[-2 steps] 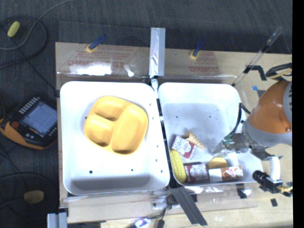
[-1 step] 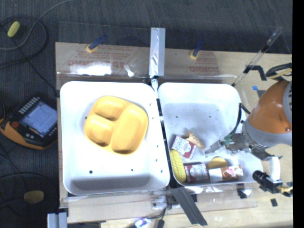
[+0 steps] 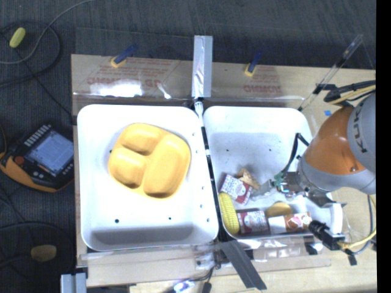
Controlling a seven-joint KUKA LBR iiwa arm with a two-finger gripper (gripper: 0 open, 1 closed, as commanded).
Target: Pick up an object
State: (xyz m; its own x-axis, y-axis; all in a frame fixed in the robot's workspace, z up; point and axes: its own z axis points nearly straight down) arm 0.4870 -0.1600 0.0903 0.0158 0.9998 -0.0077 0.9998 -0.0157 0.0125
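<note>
I'm down at the lower right of the frame, my gripper (image 3: 292, 191) low over the right bin (image 3: 256, 127), orange band above it. Whether I've got anything I cannot tell from up here. Just beside me lies the bottle (image 3: 269, 222) along the bin's lower edge, the corn cob (image 3: 228, 213) at its left end, a red packet (image 3: 235, 187) just above. A yellow bread-like lump (image 3: 148, 159) sits in the left bin (image 3: 98, 224).
</note>
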